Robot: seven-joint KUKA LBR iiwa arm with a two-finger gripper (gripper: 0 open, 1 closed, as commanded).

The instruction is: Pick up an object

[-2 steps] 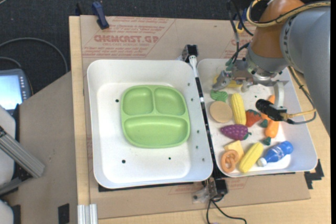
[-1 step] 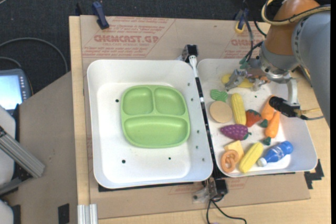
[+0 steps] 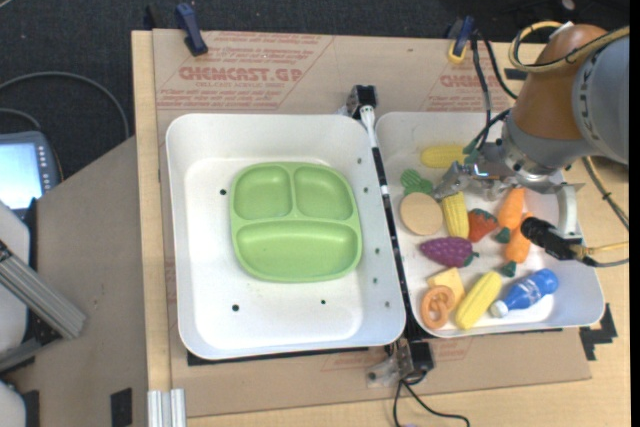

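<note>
Your arm (image 3: 575, 90) reaching in from the right, bent down over the right bin (image 3: 585, 310), gripper (image 3: 470, 173) low above the corn cob (image 3: 455, 213), finger state you cannot tell

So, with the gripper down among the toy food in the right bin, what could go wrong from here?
1. The toys lie packed together: the corn cob, strawberry and carrot nearly touch, so the gripper may catch two or knock one aside.
2. The banana lies near the bin wall, so a sweep could push it against that wall.
</note>
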